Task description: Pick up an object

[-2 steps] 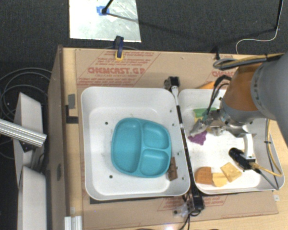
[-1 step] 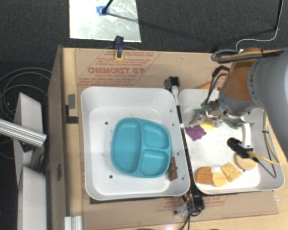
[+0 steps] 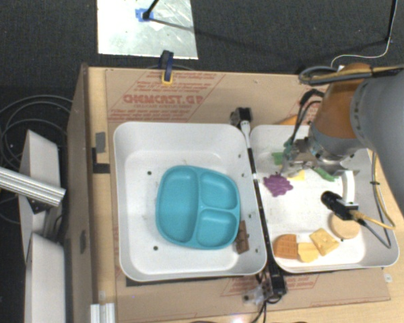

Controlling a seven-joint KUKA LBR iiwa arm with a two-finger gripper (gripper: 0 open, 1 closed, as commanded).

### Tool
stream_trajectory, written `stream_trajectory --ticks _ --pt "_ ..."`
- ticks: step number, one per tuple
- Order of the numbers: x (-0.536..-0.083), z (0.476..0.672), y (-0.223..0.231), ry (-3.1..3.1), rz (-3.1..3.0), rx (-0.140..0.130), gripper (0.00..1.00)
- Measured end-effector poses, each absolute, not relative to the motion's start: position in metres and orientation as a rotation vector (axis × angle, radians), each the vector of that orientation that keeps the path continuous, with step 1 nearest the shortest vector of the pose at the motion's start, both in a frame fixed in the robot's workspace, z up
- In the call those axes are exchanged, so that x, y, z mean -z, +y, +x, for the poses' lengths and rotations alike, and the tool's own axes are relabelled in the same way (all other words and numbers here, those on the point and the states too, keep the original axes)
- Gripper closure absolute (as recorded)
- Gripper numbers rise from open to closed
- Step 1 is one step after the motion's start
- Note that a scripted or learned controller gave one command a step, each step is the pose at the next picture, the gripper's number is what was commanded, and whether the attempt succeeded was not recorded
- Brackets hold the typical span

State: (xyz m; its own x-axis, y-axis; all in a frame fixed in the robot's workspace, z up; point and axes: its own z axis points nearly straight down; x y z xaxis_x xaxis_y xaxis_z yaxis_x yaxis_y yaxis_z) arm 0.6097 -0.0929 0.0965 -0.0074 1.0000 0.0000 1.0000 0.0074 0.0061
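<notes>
My gripper (image 3: pixel 295 159) is low over the back left part of the right bin (image 3: pixel 384 251). It hangs just above a small yellow piece (image 3: pixel 297 176), and a green piece (image 3: pixel 277 157) shows at its left side. A bunch of purple grapes (image 3: pixel 277 184) lies just in front and to the left of the gripper, apart from it. More green (image 3: pixel 326 174) shows under the wrist on the right. Nothing is visibly held.
Along the right bin's front lie an orange-brown cracker (image 3: pixel 285 246), two yellow-tan chunks (image 3: pixel 308 252) (image 3: pixel 324 239) and a round tan disc (image 3: pixel 345 228). The left bin (image 3: pixel 138 140) holds a blue divided plate (image 3: pixel 197 207) and a brown stick (image 3: pixel 242 237) by its right wall.
</notes>
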Motion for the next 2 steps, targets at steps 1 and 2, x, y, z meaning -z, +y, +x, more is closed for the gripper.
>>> stream_trajectory --ticks 1,2 --pt "-0.096 0.61 -0.093 2.227 2.209 -0.006 0.0" --pt "-0.107 0.611 -0.093 2.229 2.204 -0.009 1.0"
